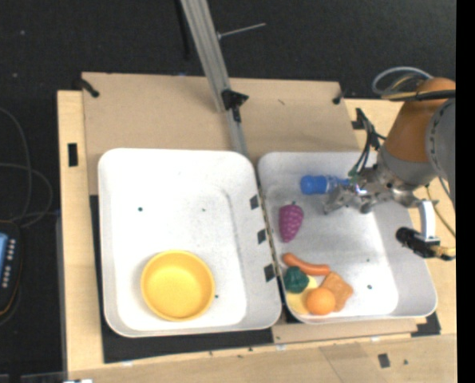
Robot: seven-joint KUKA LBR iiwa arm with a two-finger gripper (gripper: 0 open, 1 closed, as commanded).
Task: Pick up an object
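The camera looks down on a brown bench (pixel 165 110) with two white bins side by side. The left bin (pixel 173 190) has a yellow bowl (pixel 177 284) sitting in its near part, close to the front wall. The right bin (pixel 381 254) has the small things in it. A blue thing like a little bottle (pixel 316 184) lies on its side near the back of this bin. A purple thing like a bunch of grapes (pixel 291 220) lies a bit nearer, close to the wall between the bins. In the near left corner of the right bin there is a little pile: a long orange carrot (pixel 305 265), a green thing (pixel 295 280) touching it, a round orange ball (pixel 321 302), and a paler orange piece (pixel 338 287) just beside the ball. The grey arm with its orange band (pixel 413 130) comes in from the right, over the back of the right bin. Its gripper (pixel 350 195) is low, just beside the right end of the blue bottle. The grey fingers look dark and mixed up here, so I cannot tell how wide they are or if they have hold of anything. A thin metal pole (pixel 209 46) leans across the bench from the top.
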